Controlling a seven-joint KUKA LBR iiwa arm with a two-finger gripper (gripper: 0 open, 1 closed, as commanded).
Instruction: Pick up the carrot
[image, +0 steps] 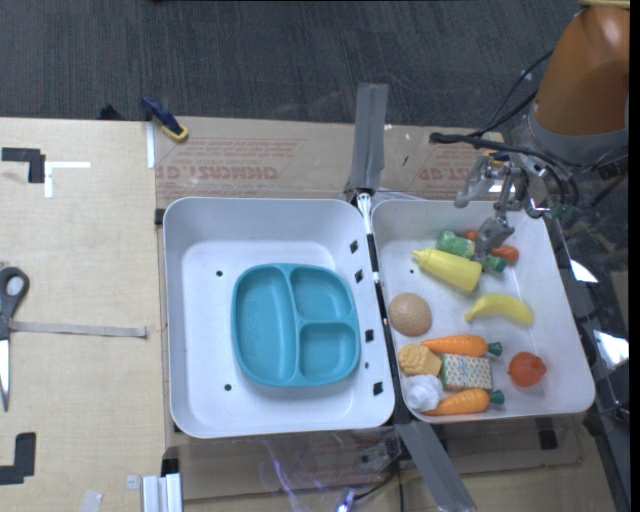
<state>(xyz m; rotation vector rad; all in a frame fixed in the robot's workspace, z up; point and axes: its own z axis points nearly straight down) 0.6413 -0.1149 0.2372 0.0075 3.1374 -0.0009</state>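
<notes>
Two orange carrots with green tops lie in the right bin (565, 300): one carrot (458, 345) near the middle and a second carrot (462, 402) by the front wall. A smaller orange carrot-like piece (503, 254) lies at the back, beside a green item (455, 243). My gripper (491, 236) hangs over the back of the right bin, right above that small orange piece and well behind the two larger carrots. Nothing visibly sits in it.
Around the carrots lie a yellow mustard bottle (447, 267), a banana (500, 308), a brown potato (409, 314), a red tomato (527, 369), a cracker sandwich (467, 372) and a white garlic (422, 392). The left bin (190, 300) holds a teal divided plate (297, 324).
</notes>
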